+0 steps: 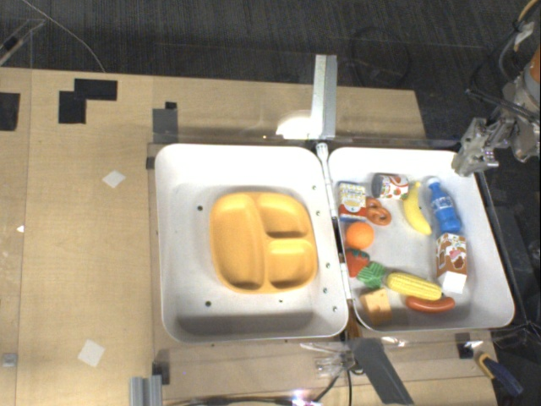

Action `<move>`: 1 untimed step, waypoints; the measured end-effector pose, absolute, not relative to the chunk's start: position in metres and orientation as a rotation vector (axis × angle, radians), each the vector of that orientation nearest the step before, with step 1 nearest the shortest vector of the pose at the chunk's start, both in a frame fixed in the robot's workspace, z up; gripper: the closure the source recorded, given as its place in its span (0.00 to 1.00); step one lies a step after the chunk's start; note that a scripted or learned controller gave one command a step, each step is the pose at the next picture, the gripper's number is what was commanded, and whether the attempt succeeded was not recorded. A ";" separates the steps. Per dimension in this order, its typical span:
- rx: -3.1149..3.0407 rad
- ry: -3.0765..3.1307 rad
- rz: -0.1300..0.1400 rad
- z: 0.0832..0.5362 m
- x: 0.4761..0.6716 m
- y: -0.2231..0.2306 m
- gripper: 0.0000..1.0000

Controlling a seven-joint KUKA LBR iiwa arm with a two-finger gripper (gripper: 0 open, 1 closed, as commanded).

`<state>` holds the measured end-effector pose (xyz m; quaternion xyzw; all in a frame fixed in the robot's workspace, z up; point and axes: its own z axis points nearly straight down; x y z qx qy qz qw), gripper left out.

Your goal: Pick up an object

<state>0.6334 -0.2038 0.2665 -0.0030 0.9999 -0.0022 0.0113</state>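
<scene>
So the robot's two-finger metal hand (475, 152) is parked up at the far right corner of the right-hand shallow white plastic bin (500, 271), hovering just over its rim with nothing between its fingers, and honestly I can't tell how wide they're spread from this angle. All the grabbable stuff sits in that same bin, below and to the left of the hand. Closest to it is a blue plastic bottle with a white cap (442, 205), and right beside that, on the side away from the hand, a yellow toy banana (414, 209). Further left there's a small dark can with a white and red label (388, 183), a white and red snack packet (352, 197) and a reddish pretzel-looking thing (377, 213). Below those, a round orange toy fruit (359, 235) sits by the bin's left wall. Straight down from the bottle is a brown and white carton (452, 260), standing near the right wall. Toward the near edge, well away from the hand, a yellow toy corn cob with green leaves (401, 281) lies across the floor, with a red toy sausage (430, 304) just under it and a tan block, maybe bread (377, 304), next to that. The other white bin (173, 252), far to the hand's left, holds a yellow divided plastic tray (261, 239). Both bins rest on the light wooden bench (76, 252).
</scene>
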 end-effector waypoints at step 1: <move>-0.144 3.138 0.001 0.160 0.521 -0.205 1.00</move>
